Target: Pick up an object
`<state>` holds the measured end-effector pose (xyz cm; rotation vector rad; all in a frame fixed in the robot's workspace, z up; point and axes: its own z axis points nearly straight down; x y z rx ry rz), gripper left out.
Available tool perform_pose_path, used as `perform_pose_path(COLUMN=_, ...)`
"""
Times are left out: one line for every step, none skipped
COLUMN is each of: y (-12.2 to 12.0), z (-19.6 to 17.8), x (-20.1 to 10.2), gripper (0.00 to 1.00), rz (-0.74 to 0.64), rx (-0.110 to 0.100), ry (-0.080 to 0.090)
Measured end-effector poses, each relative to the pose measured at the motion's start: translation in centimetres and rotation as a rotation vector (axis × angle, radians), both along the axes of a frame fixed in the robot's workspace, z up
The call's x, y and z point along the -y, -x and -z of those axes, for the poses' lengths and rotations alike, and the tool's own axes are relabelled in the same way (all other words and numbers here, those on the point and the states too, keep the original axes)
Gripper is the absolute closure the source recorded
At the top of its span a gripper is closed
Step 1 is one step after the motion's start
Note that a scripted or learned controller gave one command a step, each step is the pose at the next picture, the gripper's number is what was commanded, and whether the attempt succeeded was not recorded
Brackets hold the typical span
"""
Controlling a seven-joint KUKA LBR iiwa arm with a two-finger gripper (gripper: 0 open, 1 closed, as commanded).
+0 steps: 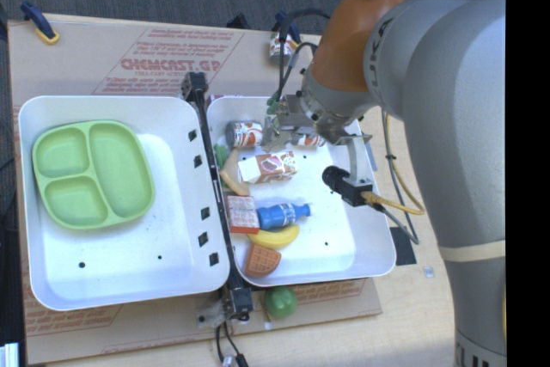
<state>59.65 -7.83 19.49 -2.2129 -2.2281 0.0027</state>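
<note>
Soup can (247,134) lying in right bin (374,249), just left of pincer (284,131)

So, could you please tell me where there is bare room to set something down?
Left bin: bare floor right of and below the green tray. Right bin: bare strip along its right side, below the tool. Its left half is crowded around the blue bottle.

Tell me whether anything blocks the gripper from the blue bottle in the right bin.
The gripper hangs at the right bin's far end. The carton lies between it and the blue bottle. Nothing lies on top of the bottle, so from above it is open.
</note>
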Motion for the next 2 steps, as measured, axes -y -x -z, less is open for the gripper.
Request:
perform_pose_path(y=10.9, z=-1.5, x=-0.5, gripper=1.00, rz=0.000, rx=-0.002, ry=0.000)
perform_pose_path(y=11.9, z=-1.1, x=4.1, gripper=1.00, rz=0.002, rx=0.000, ry=0.000)
